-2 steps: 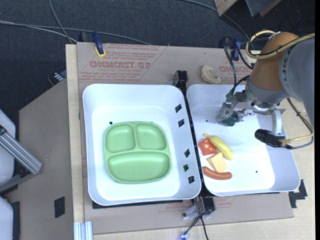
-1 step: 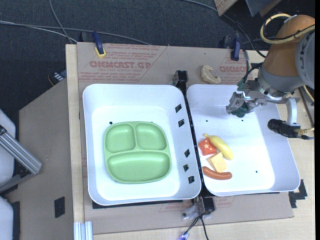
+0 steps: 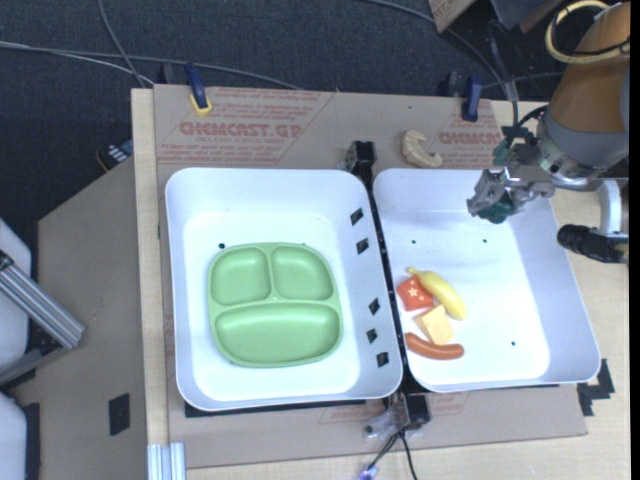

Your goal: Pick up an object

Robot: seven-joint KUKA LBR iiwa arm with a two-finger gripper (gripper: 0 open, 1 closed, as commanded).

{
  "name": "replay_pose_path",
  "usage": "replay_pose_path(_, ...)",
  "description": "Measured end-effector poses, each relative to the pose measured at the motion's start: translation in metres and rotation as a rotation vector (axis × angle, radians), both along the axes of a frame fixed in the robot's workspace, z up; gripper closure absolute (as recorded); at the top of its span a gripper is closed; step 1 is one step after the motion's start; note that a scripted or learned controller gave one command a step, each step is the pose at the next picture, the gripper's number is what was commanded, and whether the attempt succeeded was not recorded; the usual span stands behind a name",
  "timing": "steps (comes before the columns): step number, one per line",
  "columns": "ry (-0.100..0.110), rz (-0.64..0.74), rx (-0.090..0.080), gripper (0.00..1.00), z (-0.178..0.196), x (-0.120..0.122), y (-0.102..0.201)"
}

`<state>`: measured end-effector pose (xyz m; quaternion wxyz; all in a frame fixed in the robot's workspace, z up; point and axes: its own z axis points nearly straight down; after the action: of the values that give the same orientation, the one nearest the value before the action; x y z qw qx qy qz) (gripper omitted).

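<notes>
Near the left wall of the right bin (image 3: pixel 560 358) lies a small cluster of toy food. A yellow banana (image 3: pixel 441 293) rests against a red piece with a white star (image 3: pixel 414 293). Just below them sit a yellow cheese wedge (image 3: pixel 437 324) and a red sausage (image 3: pixel 434 348). My gripper (image 3: pixel 492 204) hangs over the far part of the right bin, well up and to the right of the cluster, with nothing visible between its fingers.
The left bin (image 3: pixel 190 268) holds a green three-compartment plate (image 3: pixel 273 303). A beige object (image 3: pixel 421 149) lies on the cardboard behind the right bin. Black clips line the divider (image 3: pixel 375 258) between the bins. Cables run across the dark floor at the back.
</notes>
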<state>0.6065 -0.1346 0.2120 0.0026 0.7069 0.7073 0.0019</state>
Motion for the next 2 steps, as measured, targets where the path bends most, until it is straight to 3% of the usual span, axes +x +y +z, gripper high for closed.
replay_pose_path(1, 0.001, 0.001, 0.0, 1.0, 0.034, 0.001, 0.0)
replay_pose_path(2, 0.01, 0.005, 0.004, 1.0, 0.022, -0.008, 0.053)
